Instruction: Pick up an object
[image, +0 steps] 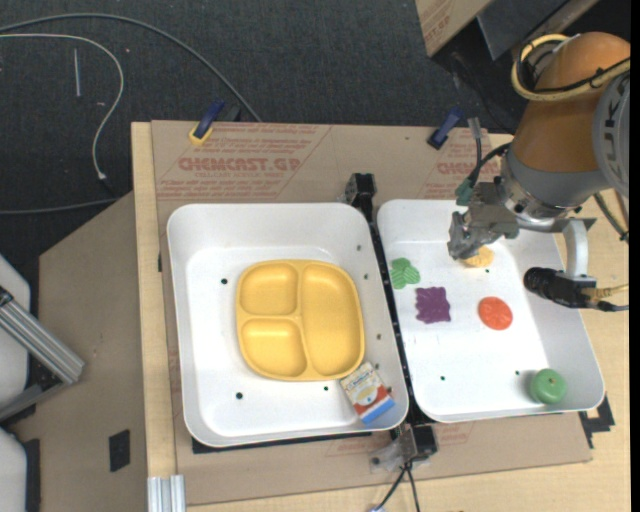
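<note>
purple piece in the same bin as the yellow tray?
No. The purple piece lies in the right bin, while the yellow tray sits in the left bin.

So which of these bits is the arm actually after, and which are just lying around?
Job in hand: gripper over a yellow piece; purple piece, orange ball, green ball, green piece.

Lying about: yellow tray, small carton, clamps.

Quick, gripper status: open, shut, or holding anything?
Gripper: cannot be told. It sits low in the right bin, right over a small yellow object, with no clear sign of a hold.
</note>
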